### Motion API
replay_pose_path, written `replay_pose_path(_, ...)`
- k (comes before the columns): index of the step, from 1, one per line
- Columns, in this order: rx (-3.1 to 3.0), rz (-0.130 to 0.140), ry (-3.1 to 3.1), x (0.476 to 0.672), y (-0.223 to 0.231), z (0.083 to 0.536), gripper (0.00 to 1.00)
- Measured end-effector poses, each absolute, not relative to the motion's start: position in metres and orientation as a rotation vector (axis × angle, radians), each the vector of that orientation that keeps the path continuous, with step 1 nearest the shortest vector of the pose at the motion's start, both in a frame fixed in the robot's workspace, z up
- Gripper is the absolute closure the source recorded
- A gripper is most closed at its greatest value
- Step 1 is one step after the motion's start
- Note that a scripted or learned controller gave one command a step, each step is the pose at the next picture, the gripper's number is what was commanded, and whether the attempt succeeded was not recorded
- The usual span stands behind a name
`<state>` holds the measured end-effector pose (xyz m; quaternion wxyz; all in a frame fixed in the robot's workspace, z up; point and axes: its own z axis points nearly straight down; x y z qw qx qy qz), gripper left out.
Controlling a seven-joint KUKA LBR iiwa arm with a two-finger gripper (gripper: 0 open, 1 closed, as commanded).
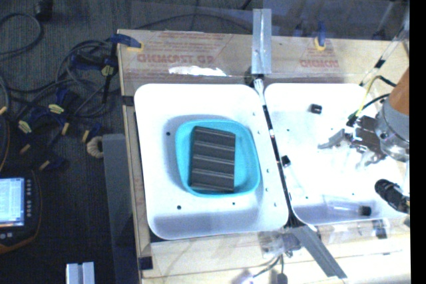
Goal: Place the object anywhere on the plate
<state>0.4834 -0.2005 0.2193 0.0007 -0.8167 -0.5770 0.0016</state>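
A dark grey ribbed block (213, 158) lies flat in the middle of the light blue plate (249, 166), which sits in the left white bin (153, 163). My gripper (347, 150) hovers over the right side of the right bin (299, 143), well apart from the block and the plate. Its fingers (331, 142) are spread open and nothing is between them.
A small black piece (315, 108) lies near the back of the right bin. A clear tube with a dark tip (346, 208) rests along its front wall. A black knob (285, 160) sits on the divider between the bins. Cables (73, 86) lie on the floor at the left.
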Motion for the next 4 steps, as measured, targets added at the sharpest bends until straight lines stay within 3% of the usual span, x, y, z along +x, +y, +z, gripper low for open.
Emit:
replay_pose_path(1,-2.681,0.003,-1.644,0.485,-0.2,0.359,0.0)
replay_pose_path(2,-2.7,0.005,-1.599,0.483,-0.202,0.222,0.0)
replay_pose_path(3,-2.791,0.005,-1.446,0.527,-0.201,0.339,0.0)
replay_pose_path(4,-2.885,0.007,-1.239,0.483,-0.191,0.25,0.0)
